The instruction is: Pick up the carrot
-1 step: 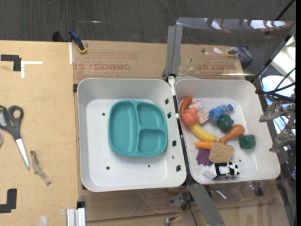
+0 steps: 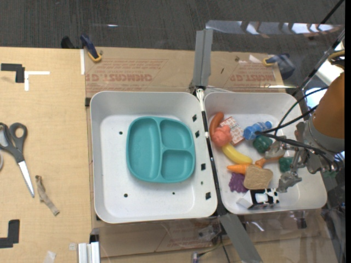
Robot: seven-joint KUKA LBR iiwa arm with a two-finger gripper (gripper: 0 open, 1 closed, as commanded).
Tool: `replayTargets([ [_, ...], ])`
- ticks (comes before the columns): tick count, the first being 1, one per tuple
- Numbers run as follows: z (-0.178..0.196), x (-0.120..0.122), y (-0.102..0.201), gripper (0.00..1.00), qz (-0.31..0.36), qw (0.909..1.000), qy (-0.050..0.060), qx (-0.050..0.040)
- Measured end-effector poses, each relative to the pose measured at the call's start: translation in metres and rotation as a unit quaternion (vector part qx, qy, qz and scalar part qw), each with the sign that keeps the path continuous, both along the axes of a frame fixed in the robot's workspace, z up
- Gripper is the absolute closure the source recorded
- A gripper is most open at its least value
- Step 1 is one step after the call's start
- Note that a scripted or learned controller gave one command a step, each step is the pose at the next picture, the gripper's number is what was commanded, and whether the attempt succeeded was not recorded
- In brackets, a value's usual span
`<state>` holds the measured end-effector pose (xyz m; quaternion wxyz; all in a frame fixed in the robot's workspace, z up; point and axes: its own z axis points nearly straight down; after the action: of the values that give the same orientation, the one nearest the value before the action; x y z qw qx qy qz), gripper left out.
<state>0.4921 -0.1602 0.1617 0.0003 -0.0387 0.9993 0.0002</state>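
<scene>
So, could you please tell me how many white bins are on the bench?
2. The left bin holds a teal divided plate; the right bin holds the carrot among other toy foods, with the gripper over it.

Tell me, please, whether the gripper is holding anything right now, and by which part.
Nothing is held: the gripper hovers over the right bin, and the carrot lies apart among the toys.

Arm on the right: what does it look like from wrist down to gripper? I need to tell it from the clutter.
The arm shows a broad orange band above a grey wrist. Thin black cables run across it toward the right bin. The gripper is small, metallic silver-grey hardware with dark fittings.
</scene>
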Motion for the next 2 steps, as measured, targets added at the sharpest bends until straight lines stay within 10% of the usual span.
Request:
replayTargets([
  [2,-0.067,0.047,0.054,0.0,0.068,0.9976,-0.003,-0.0008],
])
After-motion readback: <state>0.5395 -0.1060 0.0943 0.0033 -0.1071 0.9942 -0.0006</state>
